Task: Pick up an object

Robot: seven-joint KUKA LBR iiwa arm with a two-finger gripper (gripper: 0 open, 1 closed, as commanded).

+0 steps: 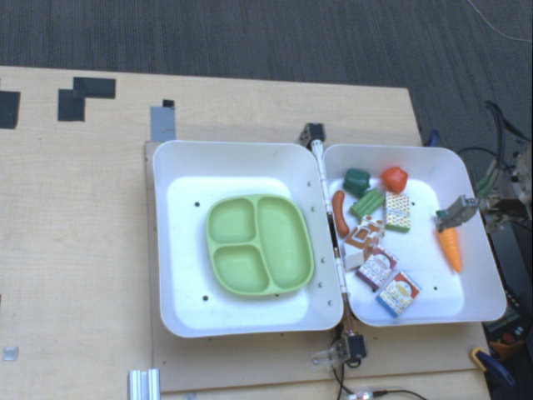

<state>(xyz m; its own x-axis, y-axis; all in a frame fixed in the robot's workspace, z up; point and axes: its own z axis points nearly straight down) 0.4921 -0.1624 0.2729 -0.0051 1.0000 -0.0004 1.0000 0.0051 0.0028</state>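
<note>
Lying along the right wall of the right bin [479,307], the toy carrot [450,249] pointed its tip down toward the near edge, and the gripper [456,215] sat right at its top end, a dark grey-green shape reaching in over the bin's rim from the right. From where I stood I could not tell how the tool was set or whether it had anything in its hold; it was too small and dim against the white plastic. To the left of the carrot the other pieces were crowded toward the divider: a spotted carton [398,211] stood just beside a red tomato [394,178], with a dark green pepper [356,180] and a lighter green pickle [367,202] near them. A red sausage [339,212] lay along the bin's left wall. Below these sat a small brown-and-white packet [364,234], a dark red packet [376,269] and a blue-edged box [396,293], all tilted and close together. The left bin [179,223] held a light green divided plate [259,245] with three compartments. Both bins rested on a pale wooden bench [75,223].
</note>
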